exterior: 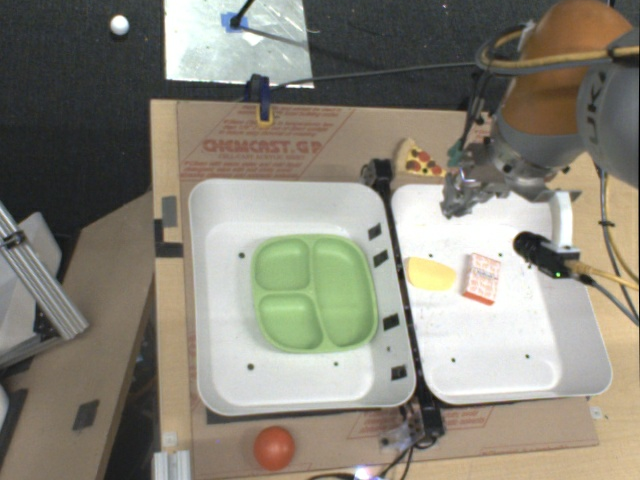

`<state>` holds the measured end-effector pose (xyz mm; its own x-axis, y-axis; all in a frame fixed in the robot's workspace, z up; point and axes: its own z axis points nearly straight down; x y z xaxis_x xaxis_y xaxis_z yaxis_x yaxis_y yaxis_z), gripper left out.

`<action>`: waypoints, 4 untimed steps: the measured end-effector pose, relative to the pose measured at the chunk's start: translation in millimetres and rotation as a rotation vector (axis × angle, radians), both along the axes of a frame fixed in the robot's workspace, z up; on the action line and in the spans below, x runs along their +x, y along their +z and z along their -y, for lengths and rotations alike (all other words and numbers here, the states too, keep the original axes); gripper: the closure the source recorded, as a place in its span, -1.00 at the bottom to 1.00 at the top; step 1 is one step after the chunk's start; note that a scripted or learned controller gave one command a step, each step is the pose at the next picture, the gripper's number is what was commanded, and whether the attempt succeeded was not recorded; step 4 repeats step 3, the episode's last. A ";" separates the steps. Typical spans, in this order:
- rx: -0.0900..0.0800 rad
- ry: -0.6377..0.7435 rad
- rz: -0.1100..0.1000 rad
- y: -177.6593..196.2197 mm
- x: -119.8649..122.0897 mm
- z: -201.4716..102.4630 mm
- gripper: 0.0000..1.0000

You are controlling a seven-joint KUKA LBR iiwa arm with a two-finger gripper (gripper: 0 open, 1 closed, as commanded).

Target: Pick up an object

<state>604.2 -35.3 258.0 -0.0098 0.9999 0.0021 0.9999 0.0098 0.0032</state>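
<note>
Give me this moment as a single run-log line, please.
gripper: over right bin, far edge | holding: nothing seen | yellow piece, red box: lying in bin

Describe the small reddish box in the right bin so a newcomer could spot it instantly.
Start at the right white bin, the one the arm reaches over. Near its middle lies a small red-and-white patterned box, just right of a flat yellow piece. It is the only rectangular, reddish item there; its neighbour is rounded and plain yellow.
</note>
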 end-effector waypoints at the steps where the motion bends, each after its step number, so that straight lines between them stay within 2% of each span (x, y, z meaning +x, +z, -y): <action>1: -0.001 -0.001 -0.002 -8.9 -4.0 -44.6 1.00; 2: 0.000 -0.001 -0.003 -23.3 -4.7 -93.1 1.00; 3: 0.000 -0.001 -0.001 -26.6 5.7 -139.5 1.00; 4: 0.000 -0.001 -0.001 -26.6 5.7 -139.5 1.00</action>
